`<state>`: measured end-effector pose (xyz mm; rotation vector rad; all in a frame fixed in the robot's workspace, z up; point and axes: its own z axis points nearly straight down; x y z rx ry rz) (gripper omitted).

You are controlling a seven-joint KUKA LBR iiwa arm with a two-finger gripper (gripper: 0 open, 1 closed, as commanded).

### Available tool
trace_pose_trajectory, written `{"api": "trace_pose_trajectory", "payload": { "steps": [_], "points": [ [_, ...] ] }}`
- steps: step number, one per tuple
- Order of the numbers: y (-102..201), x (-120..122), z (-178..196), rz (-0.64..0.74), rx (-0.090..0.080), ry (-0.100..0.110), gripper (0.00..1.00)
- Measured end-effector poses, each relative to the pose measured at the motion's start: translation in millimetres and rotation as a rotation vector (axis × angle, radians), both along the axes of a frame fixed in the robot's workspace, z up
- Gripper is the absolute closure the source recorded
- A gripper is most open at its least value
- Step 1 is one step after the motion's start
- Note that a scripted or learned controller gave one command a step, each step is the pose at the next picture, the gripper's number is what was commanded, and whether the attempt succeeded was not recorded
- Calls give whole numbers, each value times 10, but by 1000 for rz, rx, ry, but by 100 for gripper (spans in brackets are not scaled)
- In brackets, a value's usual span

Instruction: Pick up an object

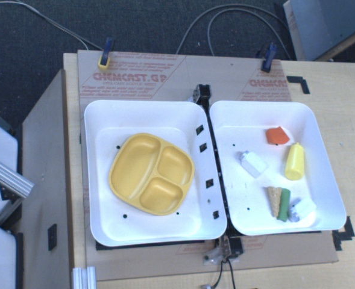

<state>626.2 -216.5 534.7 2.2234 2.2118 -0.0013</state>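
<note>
In the right bin [319, 128] lie several small objects. An orange block [277, 135] sits near the back. A yellow bottle-shaped piece [294, 161] lies just in front of it. A small white and grey item [252, 163] rests near the bin's middle. Toward the front lie a tan cone-like piece [275, 198], a green stick [284, 205] beside it, and a small pale crumpled item [299, 209]. The left bin [96, 161] holds a yellow divided plate [151, 173] with three compartments.
A black divider with clips [206, 155] runs between the two bins. Both bins rest on a brown board [183, 71] held by blue clamps [106, 47] at the back. Cables [225, 14] loop over the dark floor behind the bench.
</note>
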Motion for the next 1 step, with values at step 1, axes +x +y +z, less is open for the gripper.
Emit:
{"api": "trace_pose_trajectory", "payload": {
  "steps": [1],
  "points": [
    [-70, 147, -1322, 4, 8, 15, 100]
  ]
}}
